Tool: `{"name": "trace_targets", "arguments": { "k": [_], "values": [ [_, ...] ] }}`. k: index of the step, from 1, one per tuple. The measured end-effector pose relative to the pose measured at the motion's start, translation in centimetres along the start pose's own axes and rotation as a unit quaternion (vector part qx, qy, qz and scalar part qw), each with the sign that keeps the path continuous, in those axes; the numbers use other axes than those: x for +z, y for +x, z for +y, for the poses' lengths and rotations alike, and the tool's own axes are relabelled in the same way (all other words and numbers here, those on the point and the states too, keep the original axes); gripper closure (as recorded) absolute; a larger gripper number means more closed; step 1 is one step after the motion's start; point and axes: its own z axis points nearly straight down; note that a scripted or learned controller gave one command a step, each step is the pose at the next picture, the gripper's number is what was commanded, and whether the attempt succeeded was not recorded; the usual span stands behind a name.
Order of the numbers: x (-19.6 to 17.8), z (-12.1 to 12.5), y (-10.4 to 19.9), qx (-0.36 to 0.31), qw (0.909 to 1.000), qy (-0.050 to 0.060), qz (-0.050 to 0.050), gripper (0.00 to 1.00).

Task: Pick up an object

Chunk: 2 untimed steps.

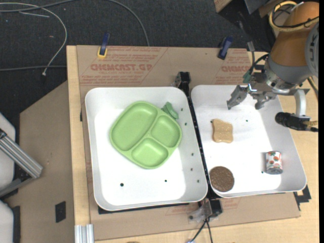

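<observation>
Lowest in the frame, at the right bin's [291,151] bottom edge, lies a dark brown disc [221,178], flat and grainy. To its right, a small can [273,162] lies tipped on its side, white with orange spots. Higher up sits the tan toast-shaped piece [221,130] — flat, rough-edged, roughly square with no clear long axis. It lies just below and left of the gripper [249,99], whose jaws stand apart with nothing between them — the likeliest target. Left-centre, the other bin [96,135] holds a smooth green divided plate [146,134].
</observation>
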Motion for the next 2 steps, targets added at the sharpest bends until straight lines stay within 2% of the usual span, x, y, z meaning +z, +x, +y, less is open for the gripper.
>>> {"name": "trace_targets", "arguments": {
  "k": [2],
  "values": [
    [8.6,-0.2,0.1,0.000,1.0000,-0.001,0.000,0.00]
  ]
}}
